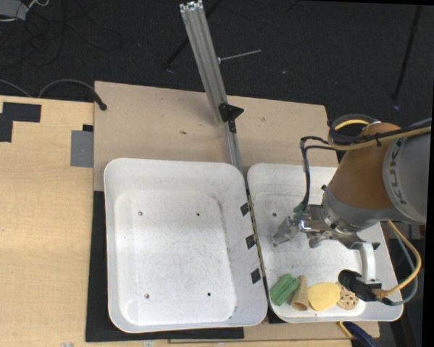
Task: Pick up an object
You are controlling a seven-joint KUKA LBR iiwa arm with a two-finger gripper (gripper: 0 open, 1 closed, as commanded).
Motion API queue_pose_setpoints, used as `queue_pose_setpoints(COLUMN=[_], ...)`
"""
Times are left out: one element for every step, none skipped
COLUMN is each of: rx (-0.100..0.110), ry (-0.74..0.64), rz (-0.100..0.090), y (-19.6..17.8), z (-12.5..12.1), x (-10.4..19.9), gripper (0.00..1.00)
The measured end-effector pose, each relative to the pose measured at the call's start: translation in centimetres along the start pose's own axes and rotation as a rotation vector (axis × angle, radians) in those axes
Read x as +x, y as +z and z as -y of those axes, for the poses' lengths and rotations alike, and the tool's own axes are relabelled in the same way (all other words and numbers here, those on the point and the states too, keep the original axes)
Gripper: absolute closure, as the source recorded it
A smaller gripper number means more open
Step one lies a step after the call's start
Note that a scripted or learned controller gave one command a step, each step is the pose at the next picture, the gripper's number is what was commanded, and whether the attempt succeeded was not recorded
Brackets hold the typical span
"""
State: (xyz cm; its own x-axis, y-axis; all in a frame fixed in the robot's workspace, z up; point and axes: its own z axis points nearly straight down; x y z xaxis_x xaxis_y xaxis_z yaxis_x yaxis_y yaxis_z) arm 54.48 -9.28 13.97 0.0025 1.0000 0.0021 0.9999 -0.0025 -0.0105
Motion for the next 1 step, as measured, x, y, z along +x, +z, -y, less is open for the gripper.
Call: queue_pose_setpoints(rx=[-0.009], ry=[0.0], rz=[0.002], y=[4.89], z=[-0.09], x=[0.03], gripper=[0.0])
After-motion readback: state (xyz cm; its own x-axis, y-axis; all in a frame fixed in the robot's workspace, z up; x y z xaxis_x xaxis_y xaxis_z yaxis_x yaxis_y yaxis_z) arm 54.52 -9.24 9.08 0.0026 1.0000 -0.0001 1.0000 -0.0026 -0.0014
